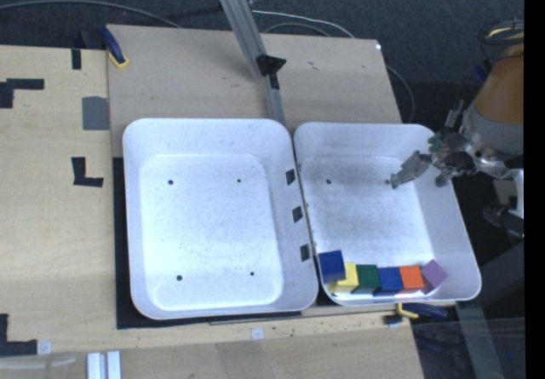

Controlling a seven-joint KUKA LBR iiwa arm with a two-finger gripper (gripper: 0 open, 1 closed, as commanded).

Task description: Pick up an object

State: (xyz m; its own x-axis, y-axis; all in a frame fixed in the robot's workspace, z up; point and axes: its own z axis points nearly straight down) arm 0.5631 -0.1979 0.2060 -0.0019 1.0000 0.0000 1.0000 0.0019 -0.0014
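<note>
Hovering over the right bin (443, 224) at its 2 o'clock edge, the gripper (415, 169) holds nothing; can't tell its opening. The blocks (379, 276) line the 6 o'clock wall, row running 9-to-3.

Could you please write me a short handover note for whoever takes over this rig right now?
Gripper: above the upper right part of the right bin, nothing visible between its fingers; open or shut cannot be told.
Objects: a row of blocks along the near edge of the right bin: blue block, yellow block, green block, second blue block, orange block, purple block.
Done: nothing picked up yet.
Left: move to the blocks, grasp one and lift it.
</note>
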